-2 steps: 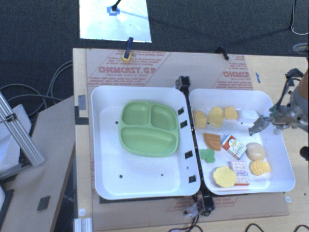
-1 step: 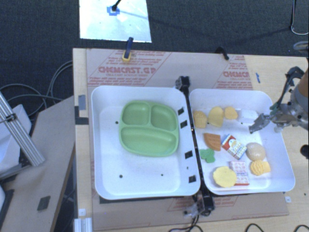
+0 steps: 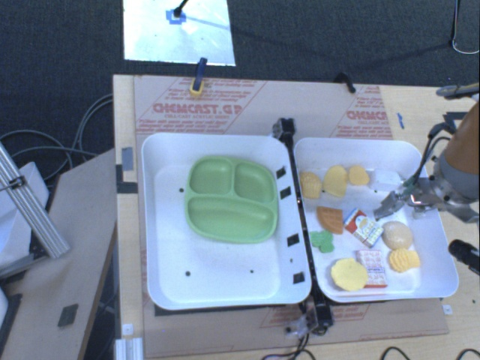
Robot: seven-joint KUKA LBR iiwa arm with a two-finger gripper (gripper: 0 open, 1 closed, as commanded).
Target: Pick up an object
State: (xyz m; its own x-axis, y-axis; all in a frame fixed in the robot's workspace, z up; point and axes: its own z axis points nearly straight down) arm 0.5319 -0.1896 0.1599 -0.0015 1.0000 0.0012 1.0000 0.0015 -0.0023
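A: Bench (image 3: 247,100) with two white bins side by side; dark carpet beyond. Left bin (image 3: 169,276): green tray (image 3: 229,199), three compartments. Right bin (image 3: 435,280): small toy foods, loosely scattered.

B: Gripper?

A: Gripper (image 3: 396,201) low over right bin, reaching in from the right; finger spread cannot be told, nothing visibly held.

B: Nearest candidates?

A: Red-and-white carton (image 3: 364,229) just beside the tip, lying tilted; pale egg (image 3: 397,235) next to it; orange wedge (image 3: 330,219) to the carton's left.

B: Handling?

A: Probably light, hollow plastic throughout. Carton: stiff, flat-sided, best pinched across its two long faces. Egg: smooth, rounded, likely to squirt out unless squeezed at the widest part. Yellow disc (image 3: 349,274), near the front wall: flat, hard to get under.
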